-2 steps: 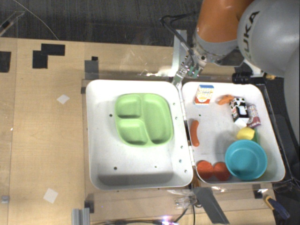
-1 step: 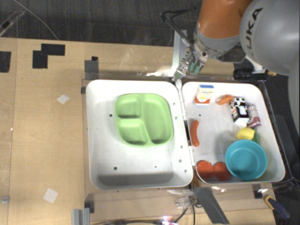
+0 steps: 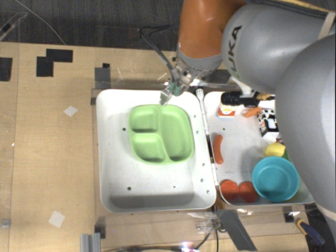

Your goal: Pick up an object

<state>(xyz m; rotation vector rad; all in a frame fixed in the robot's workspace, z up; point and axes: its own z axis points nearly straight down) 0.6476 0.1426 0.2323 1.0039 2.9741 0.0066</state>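
Observation:
A green divided plate lies in the left white bin. My gripper hangs over the plate's far edge, just above its rim. The fingers look close together, but the view is too small to tell their state. Nothing shows between them. The right bin holds a teal bowl, a yellow lemon, a red sausage, two red-orange tomatoes and a small carton.
The grey arm with its orange band covers the upper right and part of the right bin. A black-and-white item and an orange carrot-like piece lie near the bin's far right. The ridge between the bins runs beside the plate.

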